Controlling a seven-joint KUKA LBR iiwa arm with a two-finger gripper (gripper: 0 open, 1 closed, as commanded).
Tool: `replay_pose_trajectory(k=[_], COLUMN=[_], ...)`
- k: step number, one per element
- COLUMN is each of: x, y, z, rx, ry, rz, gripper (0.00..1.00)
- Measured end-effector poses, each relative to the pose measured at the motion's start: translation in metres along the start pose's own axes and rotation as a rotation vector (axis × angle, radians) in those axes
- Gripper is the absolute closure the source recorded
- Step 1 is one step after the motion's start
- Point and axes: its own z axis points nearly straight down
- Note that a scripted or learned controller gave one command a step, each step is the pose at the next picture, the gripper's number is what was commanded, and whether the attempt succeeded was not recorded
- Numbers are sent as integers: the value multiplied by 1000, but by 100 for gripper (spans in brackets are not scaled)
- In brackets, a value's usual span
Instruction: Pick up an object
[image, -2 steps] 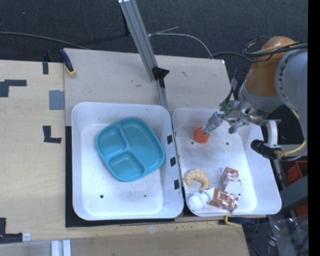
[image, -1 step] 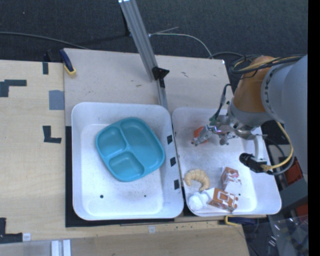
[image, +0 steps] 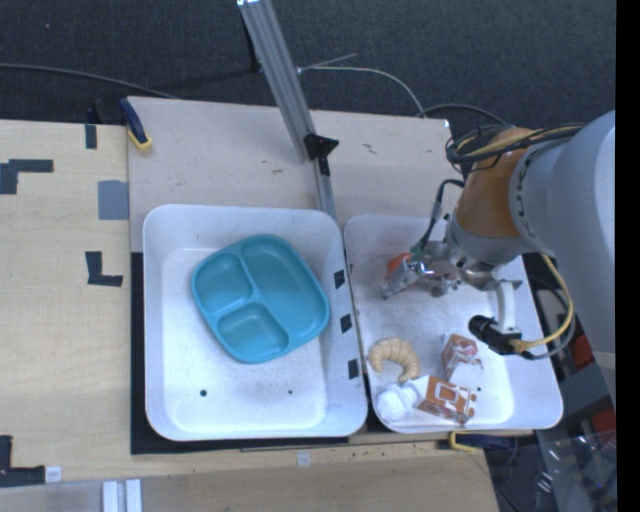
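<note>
Gripper (image: 400, 280) low in right bin (image: 520, 400), next to a small red thing (image: 399, 264). Can't tell if open or shut. Might slip off and grab nothing. Croissant (image: 394, 356) lying nearby.

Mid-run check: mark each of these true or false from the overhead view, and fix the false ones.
1. The blue divided plate lies in the left bin. True.
2. The croissant lies on the blue plate. False: it lies in the right bin, near its front.
3. The gripper is over the right bin. True.
4. The arm reaches in from the left of the view. False: it comes in from the right.
5. The orange-and-white cartons lie in the right bin. True.
</note>
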Motion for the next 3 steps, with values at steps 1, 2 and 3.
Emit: replay_pose_trajectory(k=[1,2,3], x=[1,7,8], y=[0,0,1], z=[-11,-72,-124], rx=[0,-7,-7], ry=[1,1,0], rz=[-1,0,0], gripper=[100,100,100])
